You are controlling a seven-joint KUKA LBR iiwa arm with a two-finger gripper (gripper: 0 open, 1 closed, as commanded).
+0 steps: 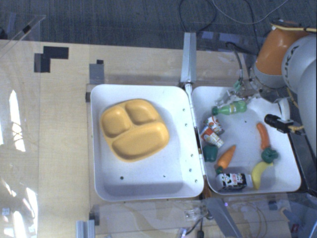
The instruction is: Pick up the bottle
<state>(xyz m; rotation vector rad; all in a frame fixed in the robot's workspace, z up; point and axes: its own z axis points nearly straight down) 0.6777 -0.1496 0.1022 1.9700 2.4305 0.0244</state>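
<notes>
The bottle (pixel 231 108) is green with a pale cap end and lies on its side near the back of the right bin (pixel 292 182), pointing left to right. My gripper (pixel 237 93) hangs just above and behind the bottle, at the bin's far edge, under the orange-banded wrist (pixel 273 53). It looks to be touching or nearly touching the bottle's upper side. The view is too small to tell whether anything sits between its tips.
In the right bin lie a crushed red-and-white can (pixel 212 127), a green piece (pixel 210 153), a carrot (pixel 226 156), a black-and-white can (pixel 232 180), a banana (pixel 260 172) and an orange vegetable (pixel 263 135). The left bin (pixel 148 185) holds a yellow divided tray (pixel 133 129).
</notes>
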